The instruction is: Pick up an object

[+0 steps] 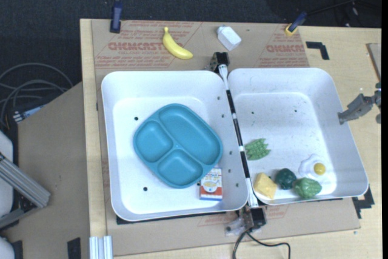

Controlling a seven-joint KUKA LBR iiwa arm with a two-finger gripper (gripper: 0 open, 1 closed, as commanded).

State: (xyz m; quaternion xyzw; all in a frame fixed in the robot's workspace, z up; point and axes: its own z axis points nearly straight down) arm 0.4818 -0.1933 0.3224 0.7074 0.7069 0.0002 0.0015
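Gripper (359, 107) hangs at the right rim of the right bin (291, 79), grey, and I cannot tell its state. That bin holds a green leafy piece (257, 148), a yellow wedge (265, 185), a dark green item (285, 178), a green vegetable (307, 187) and a fried egg (315, 167), all near its front. Beside it, the left bin (121, 85) holds a blue divided plate (176, 144) with a small carton (211, 184) just at its front edge, while a banana (176, 45) lies on the bench (97, 39) behind.

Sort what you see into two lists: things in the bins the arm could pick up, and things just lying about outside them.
Could be picked:
blue tray
small carton
green leafy toy
yellow wedge
dark green toy
green vegetable
fried egg

Lying about:
banana
white block
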